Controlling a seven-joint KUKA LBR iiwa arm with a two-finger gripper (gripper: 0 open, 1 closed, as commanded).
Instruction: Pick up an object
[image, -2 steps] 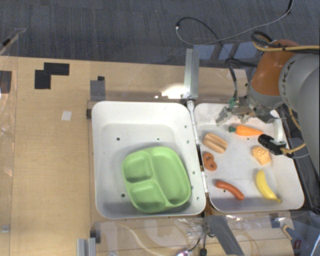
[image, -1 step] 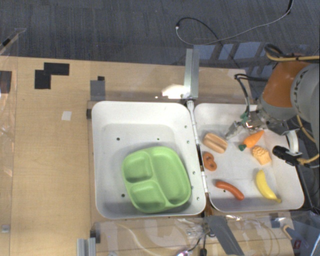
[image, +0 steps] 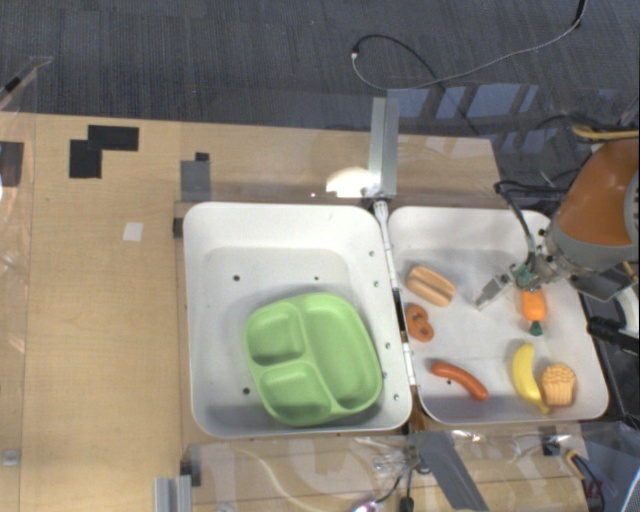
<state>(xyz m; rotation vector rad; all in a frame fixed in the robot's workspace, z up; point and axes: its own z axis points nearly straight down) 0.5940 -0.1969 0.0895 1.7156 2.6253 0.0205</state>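
White bin (image: 470, 235): orange carrot (image: 533, 305), green tip.

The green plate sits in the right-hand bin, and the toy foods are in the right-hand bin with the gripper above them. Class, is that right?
Not quite. The camera view shows the green plate in the left-hand bin. The toy foods do lie in the right-hand bin, with the gripper above them.

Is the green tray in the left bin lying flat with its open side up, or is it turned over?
Open side up: the green tray shows its three hollow compartments.
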